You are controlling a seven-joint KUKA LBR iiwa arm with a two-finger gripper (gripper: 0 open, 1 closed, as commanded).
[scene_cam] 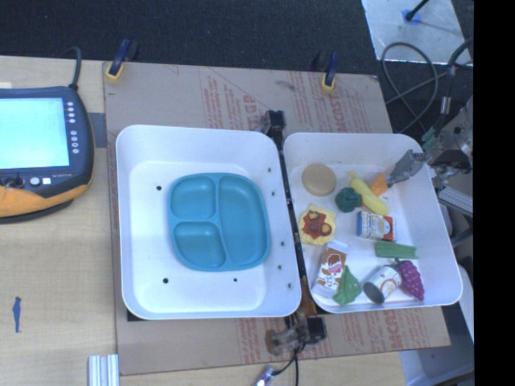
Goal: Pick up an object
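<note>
Orange carrot (378, 186) in right bin (430, 215) sits just beside my gripper (401, 170), jaw state unclear from here, nothing visibly held.

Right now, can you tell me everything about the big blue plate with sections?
The blue plastic divided plate lies flat in the middle of the left white bin. It is a rounded rectangle in a turquoise shade, with three compartments: two along the top and one below on the left. It looks clean. Nothing rests on it, and the gripper is over the other bin.
</note>
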